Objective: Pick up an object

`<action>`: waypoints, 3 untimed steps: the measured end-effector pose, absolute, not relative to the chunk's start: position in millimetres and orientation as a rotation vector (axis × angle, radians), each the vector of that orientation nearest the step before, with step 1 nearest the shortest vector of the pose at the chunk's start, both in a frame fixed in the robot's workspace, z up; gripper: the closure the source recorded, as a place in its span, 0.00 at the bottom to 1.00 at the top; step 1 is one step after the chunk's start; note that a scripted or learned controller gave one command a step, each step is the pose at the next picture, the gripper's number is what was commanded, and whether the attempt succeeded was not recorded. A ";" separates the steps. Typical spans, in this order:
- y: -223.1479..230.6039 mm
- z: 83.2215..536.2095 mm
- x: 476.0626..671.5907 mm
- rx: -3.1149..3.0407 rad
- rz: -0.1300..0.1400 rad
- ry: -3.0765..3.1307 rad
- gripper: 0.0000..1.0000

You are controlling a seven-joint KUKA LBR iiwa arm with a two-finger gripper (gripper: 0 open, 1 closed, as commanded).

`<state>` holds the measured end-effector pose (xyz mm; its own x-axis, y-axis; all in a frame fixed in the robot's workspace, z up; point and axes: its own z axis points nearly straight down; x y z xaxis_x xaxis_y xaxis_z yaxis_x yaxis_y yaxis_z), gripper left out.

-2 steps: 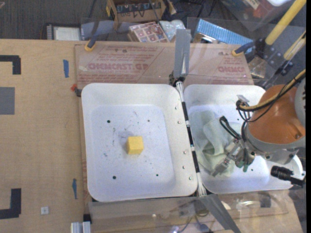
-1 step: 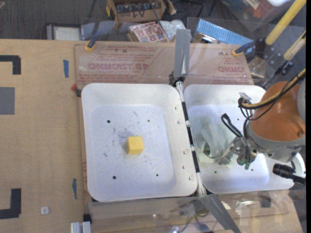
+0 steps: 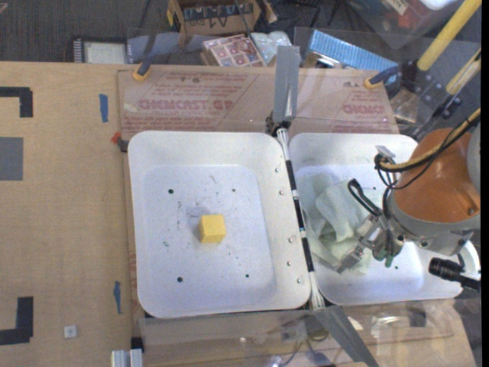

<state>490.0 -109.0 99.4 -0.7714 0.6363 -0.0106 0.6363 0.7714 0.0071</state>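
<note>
- Two shallow white bins are sitting side by side on the bench; the left bin (image 3: pixel 153 159) is holding a single yellow cube (image 3: pixel 213 228), lying near the middle of its speckled floor, well apart from every wall.
- The right bin (image 3: pixel 336 147) is holding a pale, greenish-white crumpled thing (image 3: pixel 334 214), possibly a cloth or a soft bag; the view is too blurred to say which. It is lying against the bin's left side, just beside the divider between the bins.
- The arm (image 3: pixel 442 186), grey with its orange band facing the camera, is reaching in from the right and hanging over the right bin.
- The gripper (image 3: pixel 359 255) is pointing down and to the left, its tip sitting at the lower edge of the pale thing, touching it or just above it.
- The jaws are too small and too blurred against the pale material to read: I cannot tell whether they are spread, pressed together, or pinching anything.
- The yellow cube is lying well apart from the gripper, across the divider in the other bin.
- Behind the bins a brown board with red lettering (image 3: pixel 199 102) is lying flat on the bench.
</note>
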 end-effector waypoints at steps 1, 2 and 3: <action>-109.5 109.7 491.0 1.059 0.006 2.939 1.00; -117.4 101.2 479.5 1.445 0.001 2.789 1.00; -98.2 161.5 524.9 1.764 0.001 2.595 1.00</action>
